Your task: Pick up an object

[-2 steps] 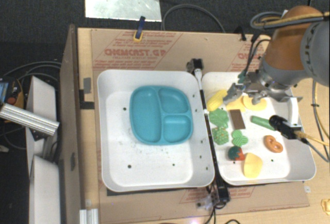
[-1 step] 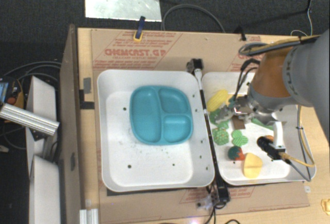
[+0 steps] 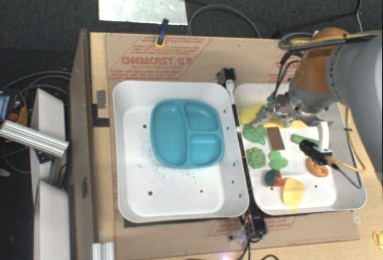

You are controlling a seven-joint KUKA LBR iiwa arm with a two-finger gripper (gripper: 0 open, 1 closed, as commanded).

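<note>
**Arm low over crowded right bin, no object chosen yet**

Nearest: pale yellow wedge [image 3: 293,191], red-green piece [image 3: 273,178], orange ring [image 3: 317,168], all loose in the right bin [image 3: 353,196]. Mid: green pieces [image 3: 256,157], brown block [image 3: 275,138], packed close, hindering a clean pick. Farther: gripper [image 3: 276,110] beside a yellow piece [image 3: 251,113]; finger state cannot be told. Left bin [image 3: 128,193] holds a blue divided plate [image 3: 186,133].

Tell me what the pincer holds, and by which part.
Cannot be told: the pincer sits low in the right bin beside the yellow piece.
</note>
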